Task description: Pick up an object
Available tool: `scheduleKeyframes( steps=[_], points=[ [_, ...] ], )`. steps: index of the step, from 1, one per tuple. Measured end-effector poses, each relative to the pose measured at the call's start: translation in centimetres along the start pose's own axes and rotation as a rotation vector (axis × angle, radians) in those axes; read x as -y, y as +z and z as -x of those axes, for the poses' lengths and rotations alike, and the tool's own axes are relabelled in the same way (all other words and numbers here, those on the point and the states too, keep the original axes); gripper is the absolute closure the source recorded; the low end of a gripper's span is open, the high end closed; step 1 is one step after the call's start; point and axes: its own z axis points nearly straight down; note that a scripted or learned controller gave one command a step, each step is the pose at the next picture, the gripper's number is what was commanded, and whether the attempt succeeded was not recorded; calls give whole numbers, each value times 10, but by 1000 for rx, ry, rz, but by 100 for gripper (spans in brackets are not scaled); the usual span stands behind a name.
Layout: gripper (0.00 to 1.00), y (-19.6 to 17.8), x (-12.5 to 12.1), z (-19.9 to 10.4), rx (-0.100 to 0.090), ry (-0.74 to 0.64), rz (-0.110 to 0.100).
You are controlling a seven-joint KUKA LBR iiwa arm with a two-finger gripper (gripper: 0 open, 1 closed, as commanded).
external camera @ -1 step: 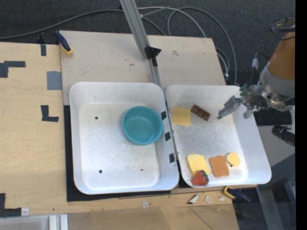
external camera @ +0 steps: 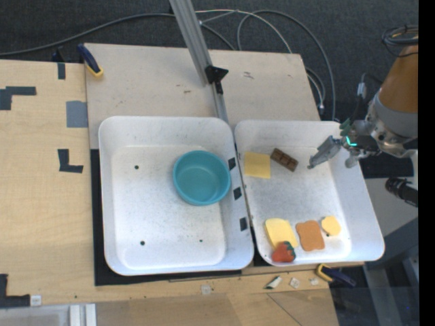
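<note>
Fingers [external camera: 334,151] look spread with nothing between them, I'd say, hovering at three o'clock from the chocolate [external camera: 284,159].

This is a robotics lab or test cell. A pale plywood table [external camera: 41,182] marked with grey tape patches carries two shallow white plastic bins [external camera: 115,182] holding toy food, loose grey cables [external camera: 272,19] trail over dark carpet behind, and a slanted aluminium mounting pole [external camera: 190,26] rises overhead.

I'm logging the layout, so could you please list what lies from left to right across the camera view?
Blue bowl → yellow square → brown chocolate piece → gripper.
</note>
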Motion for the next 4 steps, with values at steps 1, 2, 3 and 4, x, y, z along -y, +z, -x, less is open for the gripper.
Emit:
scheduleKeyframes(
  steps=[1, 2, 3, 4],
  points=[
    [0, 46, 7, 0, 0, 1, -5],
    [0, 90, 6, 2, 0, 1, -5],
    [0, 135, 11, 6, 0, 2, -6],
    [100, 123, 9, 5, 0, 0, -2]
  ],
)
